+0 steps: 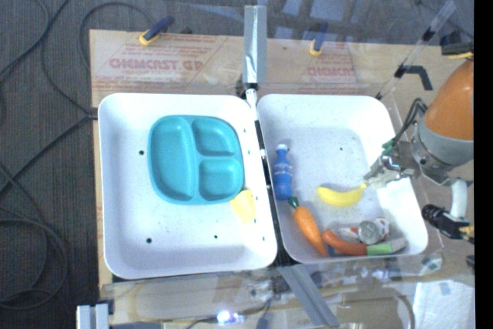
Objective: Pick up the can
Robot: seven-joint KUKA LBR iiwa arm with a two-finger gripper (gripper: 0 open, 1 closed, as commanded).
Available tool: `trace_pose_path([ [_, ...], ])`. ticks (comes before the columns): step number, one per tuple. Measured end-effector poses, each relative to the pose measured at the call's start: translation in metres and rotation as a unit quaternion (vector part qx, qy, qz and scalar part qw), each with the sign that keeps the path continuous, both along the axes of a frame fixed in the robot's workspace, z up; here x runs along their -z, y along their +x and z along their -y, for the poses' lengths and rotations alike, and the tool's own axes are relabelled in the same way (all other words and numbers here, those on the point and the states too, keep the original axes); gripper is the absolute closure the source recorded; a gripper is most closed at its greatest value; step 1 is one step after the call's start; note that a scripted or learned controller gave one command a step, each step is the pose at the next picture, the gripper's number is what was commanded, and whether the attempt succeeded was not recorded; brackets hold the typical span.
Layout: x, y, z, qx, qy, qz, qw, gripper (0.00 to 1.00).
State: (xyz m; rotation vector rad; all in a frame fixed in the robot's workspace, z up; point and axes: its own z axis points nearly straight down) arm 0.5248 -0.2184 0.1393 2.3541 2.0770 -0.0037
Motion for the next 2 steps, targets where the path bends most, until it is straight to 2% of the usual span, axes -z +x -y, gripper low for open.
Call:
trace_pose_path([
  [1, 0.045, 0.002, 0.001, 0.278, 0.0005, 0.008, 0.9606, 1.0],
  [2, 0.003, -0.019, -0.001, 0.125, 0.0001, -0.001, 0.9922, 1.0],
])
